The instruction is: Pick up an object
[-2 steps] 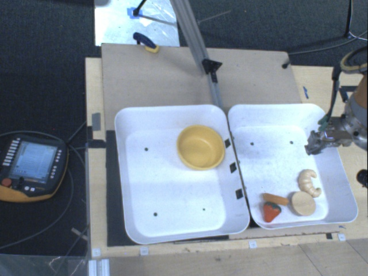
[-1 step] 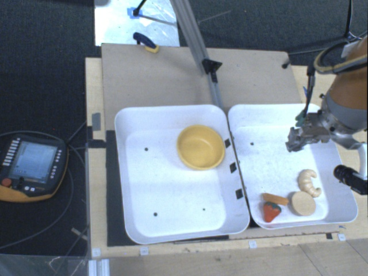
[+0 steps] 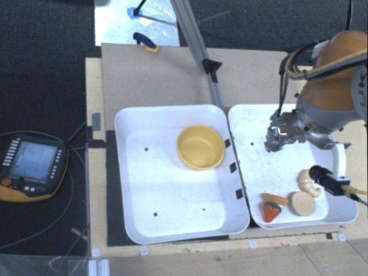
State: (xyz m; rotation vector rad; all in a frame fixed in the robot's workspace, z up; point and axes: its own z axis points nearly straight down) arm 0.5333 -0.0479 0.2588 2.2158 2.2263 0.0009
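Four small things lie bunched in the lower right corner of the right bin, as the camera view has it. We note a red strawberry-shaped piece lowest and nearest the bin's left wall, an orange stick lying across its top and touching it, a round tan disc just to the right of both, and a pale curled lump resting against the disc's upper edge. All four sit on the bin floor; none is lifted. The gripper hangs over the upper middle of the same bin, apart from the bunch, up and to the left of it. We cannot tell how far open it is, and we see nothing in its hold. The grey arm with its orange band comes in behind it from the right. The rest of the right bin's floor is bare white. The left bin sits flush beside it, and a yellow bowl stands upright in its upper right part. Both bins rest on a tan bench. A metal pole slants across the bench's far side, with a blue and yellow clamp at the far edge. Off the bench to the left, a control pad with a screen lies on the dark floor.
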